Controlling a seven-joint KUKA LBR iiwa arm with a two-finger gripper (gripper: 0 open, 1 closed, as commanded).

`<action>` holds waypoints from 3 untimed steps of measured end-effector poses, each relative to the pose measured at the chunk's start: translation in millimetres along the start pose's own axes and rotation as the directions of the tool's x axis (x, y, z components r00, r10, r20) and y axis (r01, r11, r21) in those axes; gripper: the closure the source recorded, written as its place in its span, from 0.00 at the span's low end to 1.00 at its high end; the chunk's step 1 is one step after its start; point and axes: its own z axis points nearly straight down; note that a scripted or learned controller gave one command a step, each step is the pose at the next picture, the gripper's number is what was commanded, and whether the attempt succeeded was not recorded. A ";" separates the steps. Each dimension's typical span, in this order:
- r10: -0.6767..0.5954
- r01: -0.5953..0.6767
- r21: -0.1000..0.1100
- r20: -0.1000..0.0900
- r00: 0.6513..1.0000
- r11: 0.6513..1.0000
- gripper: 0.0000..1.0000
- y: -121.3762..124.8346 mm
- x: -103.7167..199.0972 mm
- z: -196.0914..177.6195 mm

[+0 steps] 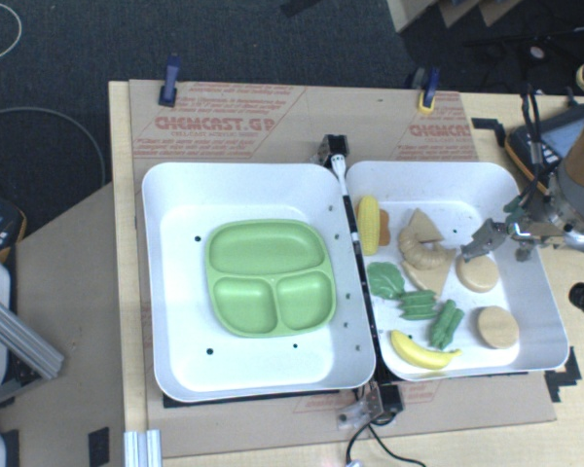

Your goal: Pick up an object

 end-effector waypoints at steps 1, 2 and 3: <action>-0.003 0.003 0.004 -0.004 1.000 1.000 0.00 -40.5 60.1 133.1; -0.003 0.003 -0.003 0.001 1.000 1.000 0.00 -14.7 75.9 128.5; 0.001 -0.001 -0.004 0.002 1.000 1.000 1.00 -15.7 74.9 118.4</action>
